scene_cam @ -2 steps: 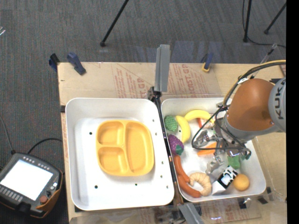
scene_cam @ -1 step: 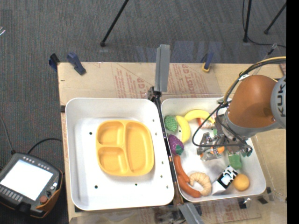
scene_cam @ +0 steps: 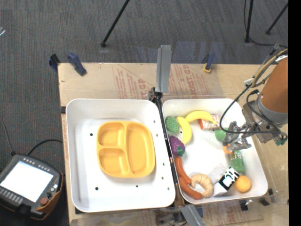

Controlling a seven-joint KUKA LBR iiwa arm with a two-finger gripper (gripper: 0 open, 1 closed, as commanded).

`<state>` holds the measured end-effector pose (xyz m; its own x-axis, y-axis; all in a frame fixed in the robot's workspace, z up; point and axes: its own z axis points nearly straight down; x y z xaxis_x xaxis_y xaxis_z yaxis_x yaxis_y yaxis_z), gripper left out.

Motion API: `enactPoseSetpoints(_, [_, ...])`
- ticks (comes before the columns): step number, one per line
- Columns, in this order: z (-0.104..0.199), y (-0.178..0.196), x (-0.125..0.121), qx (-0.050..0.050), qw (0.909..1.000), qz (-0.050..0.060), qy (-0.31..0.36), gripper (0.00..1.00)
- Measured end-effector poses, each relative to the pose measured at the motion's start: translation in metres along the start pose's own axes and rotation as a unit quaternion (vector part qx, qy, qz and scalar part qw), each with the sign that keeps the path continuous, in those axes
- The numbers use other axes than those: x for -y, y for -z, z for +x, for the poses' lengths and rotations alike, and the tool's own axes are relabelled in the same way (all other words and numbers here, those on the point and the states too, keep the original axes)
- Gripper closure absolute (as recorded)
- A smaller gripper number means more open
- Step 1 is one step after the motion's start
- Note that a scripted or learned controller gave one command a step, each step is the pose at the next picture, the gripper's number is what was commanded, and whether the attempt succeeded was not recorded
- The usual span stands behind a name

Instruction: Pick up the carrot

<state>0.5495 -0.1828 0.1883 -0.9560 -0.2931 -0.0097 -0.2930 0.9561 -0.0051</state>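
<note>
While the left bin (scene_cam: 77,126) holds a yellow tray (scene_cam: 126,149), the gripper (scene_cam: 233,139) clamps the carrot (scene_cam: 229,148) over the right bin (scene_cam: 207,102).

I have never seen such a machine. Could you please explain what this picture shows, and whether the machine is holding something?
One camera looks down at a slant on a bench with two white bins. The grey and orange robot arm reaches in from the right. Its gripper hangs over the right bin, close above a small orange carrot; whether it holds it I cannot tell. That bin also contains a banana, purple grapes, a sausage, a croissant and an orange. The left bin holds a yellow divided plate.
</note>
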Motion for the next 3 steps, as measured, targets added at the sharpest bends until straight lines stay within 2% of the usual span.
enactPoseSetpoints(1, [0.06,0.016,0.013,-0.004,0.9888,-0.004,0.149,1.0])
enactPoseSetpoints(2, [0.06,0.016,0.013,-0.004,0.9888,-0.004,0.149,0.0])
enactPoseSetpoints(3, [0.04,-0.08,-0.031,0.001,0.9663,0.002,0.257,0.0])
